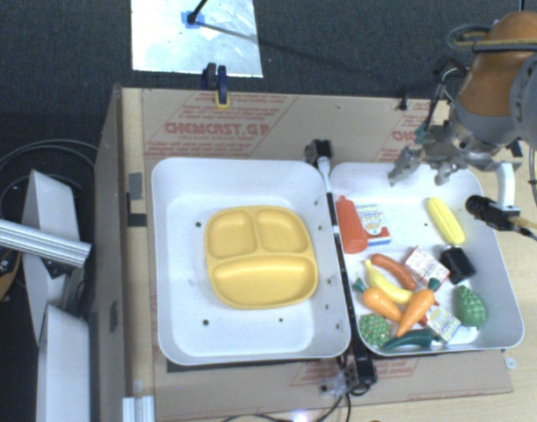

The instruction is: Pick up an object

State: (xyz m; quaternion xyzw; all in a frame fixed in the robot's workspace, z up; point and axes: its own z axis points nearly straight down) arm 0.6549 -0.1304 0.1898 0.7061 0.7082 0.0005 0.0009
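My gripper (422, 170) hangs over the far edge of the right bin (505, 319), its two grey fingers spread open with nothing between them. Below it in that bin lie a yellow corn cob (445, 221), a red-orange bottle (349, 225), a small printed carton (373, 221), a sausage (393, 271), a banana (386, 282), two carrots (400, 306), broccoli (374, 329), a green bumpy fruit (469, 306) and a black block (457, 263). All of them rest on the bin floor, apart from the gripper.
The left bin (176, 262) holds a yellow divided plate (259, 255). A black clamp (320, 153) sits where the bins meet at the back. Cardboard (242, 121) lies under both bins. Cables and a black connector (489, 209) hang by the right bin's far right corner.
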